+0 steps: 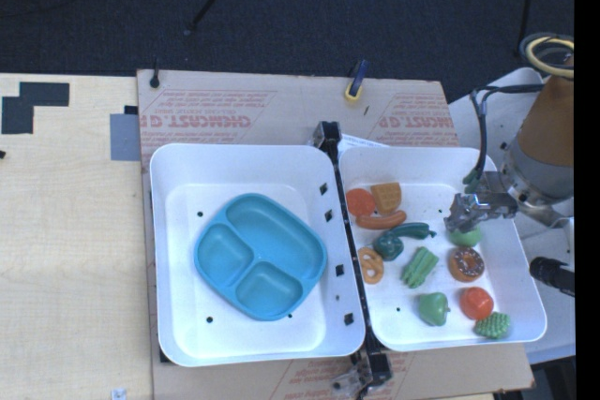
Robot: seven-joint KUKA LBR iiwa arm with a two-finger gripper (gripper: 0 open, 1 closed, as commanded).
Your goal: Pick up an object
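My pincer hangs low over the far right part of the right bin, reaching in from the right on my grey arm with its orange band. From this slanted view I cannot tell how it is set; nothing shows clearly gripped in it.

Directly beneath my pincer, partly hidden by it, sits a green toy piece, and just nearer the camera from that a brown doughnut. Further on the near side lie a red tomato and a knobbly green piece close to the bin's near right corner.

To my pincer's left stretch a dark green pepper, an orange sausage, a red-orange round piece and a tan bread slice. Left and nearer lie a dark green round vegetable, a pretzel, a pale green ridged vegetable and a green bell pepper.

Well to the left, in the left bin, rests a blue divided plate.
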